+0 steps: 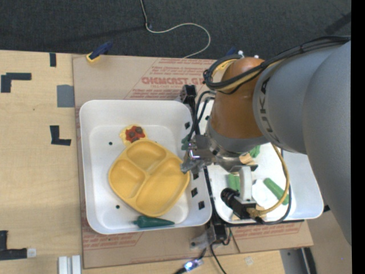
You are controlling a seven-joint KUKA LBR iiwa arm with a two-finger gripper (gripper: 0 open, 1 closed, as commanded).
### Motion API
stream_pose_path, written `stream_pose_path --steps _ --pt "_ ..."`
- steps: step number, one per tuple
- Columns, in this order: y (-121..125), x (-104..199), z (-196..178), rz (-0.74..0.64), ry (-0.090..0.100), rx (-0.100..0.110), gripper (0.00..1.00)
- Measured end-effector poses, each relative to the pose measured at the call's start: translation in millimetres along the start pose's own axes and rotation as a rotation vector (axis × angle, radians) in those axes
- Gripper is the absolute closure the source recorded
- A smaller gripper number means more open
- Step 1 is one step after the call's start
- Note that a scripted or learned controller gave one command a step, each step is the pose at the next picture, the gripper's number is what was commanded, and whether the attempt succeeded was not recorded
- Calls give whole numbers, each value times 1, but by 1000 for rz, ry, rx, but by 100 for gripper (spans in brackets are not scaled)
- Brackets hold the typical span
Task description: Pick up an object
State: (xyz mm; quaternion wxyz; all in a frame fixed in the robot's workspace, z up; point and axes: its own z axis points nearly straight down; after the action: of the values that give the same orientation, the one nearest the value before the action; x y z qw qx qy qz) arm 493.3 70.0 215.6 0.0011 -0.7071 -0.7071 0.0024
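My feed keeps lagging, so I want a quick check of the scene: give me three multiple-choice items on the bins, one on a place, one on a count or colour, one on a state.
1. Where does the yellow divided plate lie?
A. In the left bin
B. In the right bin
C. On the cardboard outside both bins

2. How many compartments does that plate have?
A. Two
B. Three
C. Five

3. How does the dark green item at the left bin's near edge stand to the plate?
A. It lies inside a compartment
B. It lies beside the plate's near rim
C. It lies in the far corner, away from the plate

Answers: 1 A, the plate fills much of the left bin's floor. 2 B, two ridges split it into three sections. 3 B, the green item rests along the plate's lower edge.
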Motion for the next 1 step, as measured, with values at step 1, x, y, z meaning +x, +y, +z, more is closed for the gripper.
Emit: stream_pose_path --steps 1 --pt "-6 15 -1 -3 1 -1 100"
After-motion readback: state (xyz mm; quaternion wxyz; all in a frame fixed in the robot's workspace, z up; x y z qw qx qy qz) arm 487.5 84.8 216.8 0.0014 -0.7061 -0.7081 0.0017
